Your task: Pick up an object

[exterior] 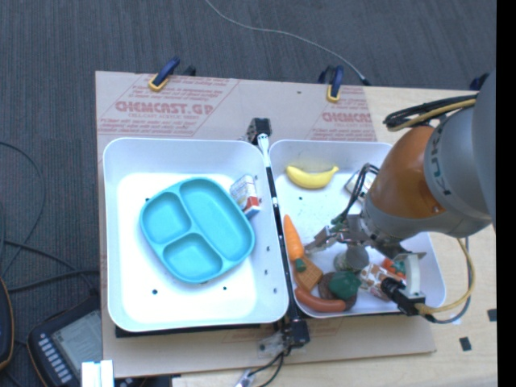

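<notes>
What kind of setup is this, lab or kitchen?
Most likely a robotics lab grasping bench. Two shallow white bins sit on a protective-film board held by blue-and-yellow clamps, a loose cable crosses grey carpet, and toy food like a yellow plastic banana serves as pick targets.

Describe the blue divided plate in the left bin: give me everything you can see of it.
The blue divided plate is a light blue tray, plastic by its look, with rounded corners and three compartments: two smaller ones and a longer one along its upper right side. It lies flat, right side up, turned at a slant in the left bin. A small white and red packet sits at its upper right edge; whether they touch is unclear.
</notes>
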